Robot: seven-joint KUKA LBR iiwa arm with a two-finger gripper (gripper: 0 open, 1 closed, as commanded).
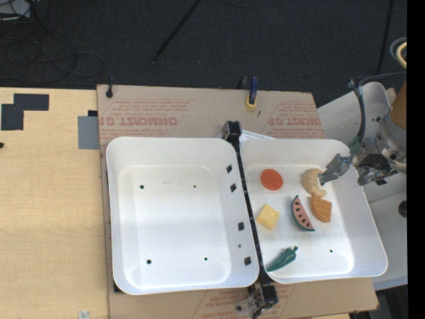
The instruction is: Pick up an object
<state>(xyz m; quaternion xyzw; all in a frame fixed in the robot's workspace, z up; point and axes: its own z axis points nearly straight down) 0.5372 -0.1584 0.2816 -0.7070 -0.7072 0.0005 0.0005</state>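
The right bin (362, 244) holds several toy foods: a red round piece (271, 179), a yellow wedge (268, 216), a watermelon slice (302, 213), an orange piece (322, 209), a beige croissant-like piece (311, 181) and a green pepper (282, 258). My gripper (352, 170) hangs over the bin's upper right part, open, with nothing between its fingers. One grey finger (334, 167) sits just right of and above the beige piece. The other finger (370, 173) is near the bin's right rim.
The left bin (119, 211) lies beside the right one, with a black divider (240, 205) between them. Both rest on a cardboard sheet (166, 115) with a blue-and-yellow clamp (252, 92) at its far edge. The arm's grey body (388, 121) fills the right side.
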